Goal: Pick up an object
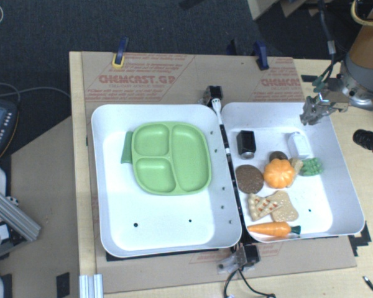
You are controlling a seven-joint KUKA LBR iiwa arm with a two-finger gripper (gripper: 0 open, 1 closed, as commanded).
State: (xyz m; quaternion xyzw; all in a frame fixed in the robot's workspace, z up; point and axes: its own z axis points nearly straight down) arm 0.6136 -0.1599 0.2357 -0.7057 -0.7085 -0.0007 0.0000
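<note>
The right bin [336, 185] holds several toy foods: a black block [246, 143], a white piece [298, 144], an orange pumpkin-like ball [279, 173], a brown round patty [249, 178], a green leafy piece [311, 166], a pizza slice [260, 205], a toast piece [286, 210] and a carrot [272, 230]. My gripper [314, 112] hangs above the bin's far right corner, up and to the right of the white piece and apart from every object. Nothing shows in it.
The left bin [112, 197] carries a green divided plate [171, 157]. A black hinge strip [224, 148] runs between the bins. Blue and yellow clamps [119, 58] grip the board's far edge. Bare bin floor lies at the right bin's far right.
</note>
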